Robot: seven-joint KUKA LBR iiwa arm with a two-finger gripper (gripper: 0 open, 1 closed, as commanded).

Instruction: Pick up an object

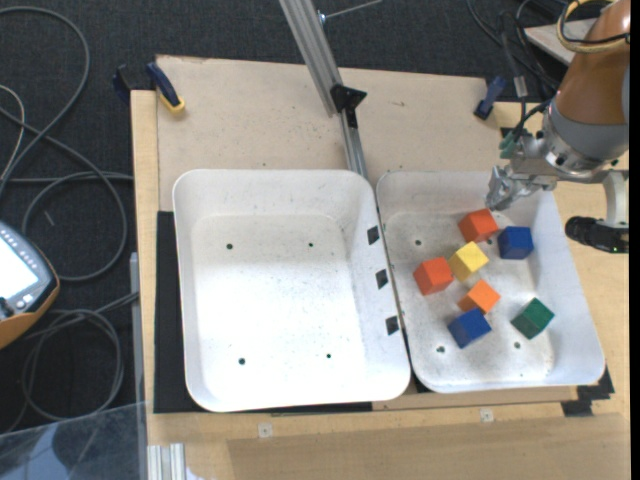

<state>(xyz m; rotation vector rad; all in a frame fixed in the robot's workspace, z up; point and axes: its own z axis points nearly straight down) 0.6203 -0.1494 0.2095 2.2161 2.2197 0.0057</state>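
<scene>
Camera view: gripper [503,192] low over right bin [575,298], just above orange block [478,225] (blue block [515,242] beside it); finger state unclear, nothing visibly held.

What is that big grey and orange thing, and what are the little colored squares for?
That is a robot arm, reaching in from the right. The camera looks down from above the bench. At the arm's tip is a pincer for grabbing things. Two white bins sit side by side. The right bin has toy blocks: two orange-red ones, a yellow one, a small orange one, two blue ones and a green one. The pincer hovers by the top orange-red block. I can't see it holding anything.
</scene>
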